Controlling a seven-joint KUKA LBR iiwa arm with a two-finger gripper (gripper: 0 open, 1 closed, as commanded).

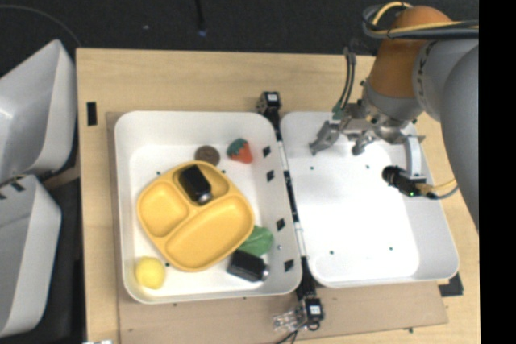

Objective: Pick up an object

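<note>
My gripper (343, 139) hangs over the back left part of the right bin (379, 254), its two grey fingers spread apart with nothing between them. The left bin (129, 141) bears a yellow divided plate (201, 230) with a black object (195, 183) lying in its back compartment. Behind the plate lie a brown round piece (207, 154) and a red strawberry toy (238, 149). A yellow ball (150, 273) sits in the near left corner. A green item (260, 238) and a black block (247, 267) lie at the plate's near right.
The ridge where the two bins meet (289, 197) runs front to back and carries small black clips. A black fitting (268, 101) sits at its far end. White equipment (32, 117) stands left of the bench. The arm's orange band (403, 52) rises behind the right bin.
</note>
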